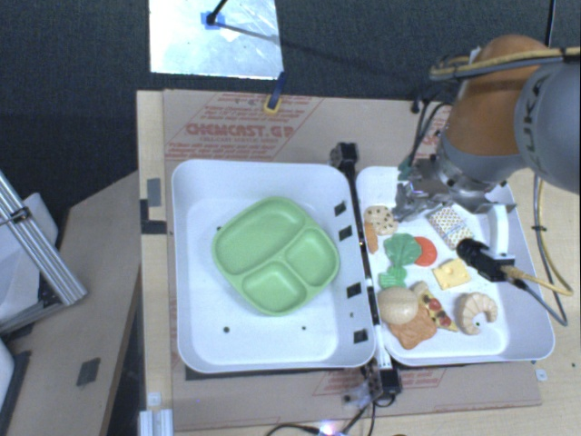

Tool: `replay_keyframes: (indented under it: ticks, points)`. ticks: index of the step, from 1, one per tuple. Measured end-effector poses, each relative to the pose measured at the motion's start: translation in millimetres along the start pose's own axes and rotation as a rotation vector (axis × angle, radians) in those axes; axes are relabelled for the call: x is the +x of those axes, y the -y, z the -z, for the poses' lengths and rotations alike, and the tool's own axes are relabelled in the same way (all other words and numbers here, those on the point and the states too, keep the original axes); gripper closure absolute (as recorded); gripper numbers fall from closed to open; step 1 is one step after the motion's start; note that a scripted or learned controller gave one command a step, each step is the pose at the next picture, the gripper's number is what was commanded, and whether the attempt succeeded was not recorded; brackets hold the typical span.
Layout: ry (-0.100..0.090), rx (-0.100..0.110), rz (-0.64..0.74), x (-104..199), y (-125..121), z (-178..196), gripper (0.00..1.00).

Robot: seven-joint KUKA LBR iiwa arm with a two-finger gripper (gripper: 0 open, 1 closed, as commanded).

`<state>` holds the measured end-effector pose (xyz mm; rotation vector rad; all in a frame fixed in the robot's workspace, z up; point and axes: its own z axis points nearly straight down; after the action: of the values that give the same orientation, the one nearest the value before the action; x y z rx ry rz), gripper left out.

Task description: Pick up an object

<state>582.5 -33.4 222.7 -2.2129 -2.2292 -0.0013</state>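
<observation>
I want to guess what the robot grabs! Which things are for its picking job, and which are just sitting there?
For the job:
- metal claw on the grey arm
- toy foods in the right white bin: green broccoli, yellow cheese wedge, tan shrimp, pizza slice

Just sitting there:
- green divided plastic plate
- left white bin
- shiny foil sheet

Right bin (pixel 536 334) holds the candidate objects, loosely clustered:
- cookie with dark chips (pixel 379 218), flat, near the bin's left wall
- orange carrot stick (pixel 371 237), just below the cookie
- green broccoli piece (pixel 398 251), touching a red tomato slice (pixel 425 252)
- checkered cracker (pixel 448 224), tilted
- yellow cheese wedge (pixel 451 274)
- tan bread roll (pixel 398 305)
- pizza slice (pixel 425 318), beside the roll
- shrimp (pixel 477 310), curled
</observation>
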Motion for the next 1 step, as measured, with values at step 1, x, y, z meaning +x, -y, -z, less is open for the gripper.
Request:
replay_keyframes:
  ticks: [1]
  points:
    - [0.001,-0.003,-0.001,-2.3,-12.0,11.0,1.0]
